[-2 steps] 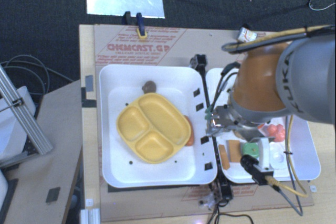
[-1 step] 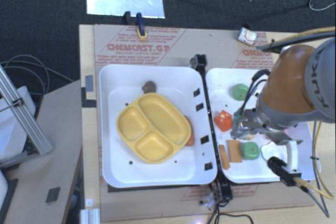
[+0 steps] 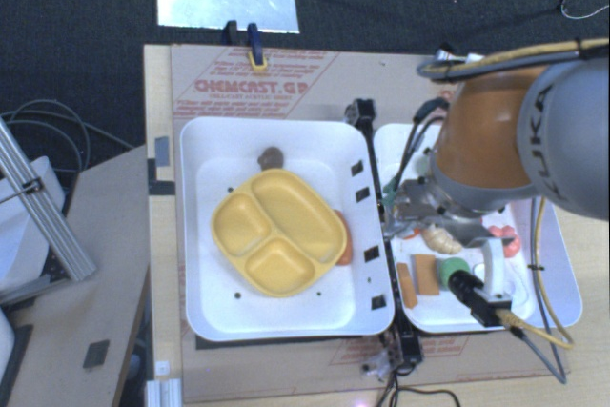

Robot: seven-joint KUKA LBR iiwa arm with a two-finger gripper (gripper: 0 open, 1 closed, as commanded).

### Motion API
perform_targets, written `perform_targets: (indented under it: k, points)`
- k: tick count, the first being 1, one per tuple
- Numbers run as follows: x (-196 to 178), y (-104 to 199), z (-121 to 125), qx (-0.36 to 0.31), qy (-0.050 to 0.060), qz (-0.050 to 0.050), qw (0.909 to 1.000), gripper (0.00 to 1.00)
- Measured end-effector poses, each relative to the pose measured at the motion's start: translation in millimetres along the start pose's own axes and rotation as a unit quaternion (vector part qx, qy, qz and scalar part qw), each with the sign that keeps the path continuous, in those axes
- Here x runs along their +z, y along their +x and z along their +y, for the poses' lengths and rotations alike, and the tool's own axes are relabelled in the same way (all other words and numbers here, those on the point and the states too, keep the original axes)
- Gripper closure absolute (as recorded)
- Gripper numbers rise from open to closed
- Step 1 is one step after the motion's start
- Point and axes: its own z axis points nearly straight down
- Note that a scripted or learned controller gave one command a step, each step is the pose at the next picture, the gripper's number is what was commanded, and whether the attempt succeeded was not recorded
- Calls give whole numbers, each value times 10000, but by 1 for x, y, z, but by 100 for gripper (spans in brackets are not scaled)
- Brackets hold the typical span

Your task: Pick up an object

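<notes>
The grey arm with its orange band reaches in from the right and hangs over the right bin [image 3: 562, 300]. My gripper [image 3: 431, 226] points down into that bin's left half, just above a beige rounded object [image 3: 442, 240]. Close in front of it lie a green object [image 3: 451, 269], an orange-brown block [image 3: 424, 272] and a thin orange stick [image 3: 406, 285]. A red piece [image 3: 511, 244] shows to the right of the wrist. The arm's body hides the far half of this bin.
The left bin [image 3: 205, 157] holds a yellow three-compartment plate [image 3: 278, 230], a small brown object [image 3: 271, 157] behind it and an orange thing [image 3: 344, 249] peeking out at the plate's right edge. A black divider with clips [image 3: 374, 214] runs between the bins. Cables trail at the front right.
</notes>
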Motion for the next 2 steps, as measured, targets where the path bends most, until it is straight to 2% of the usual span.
perform_targets:
  k: [1,2]
  points:
    - [1,-79,15,82,15,-26,10000,100]
    - [-2,-27,10,14,25,-6,10000,100]
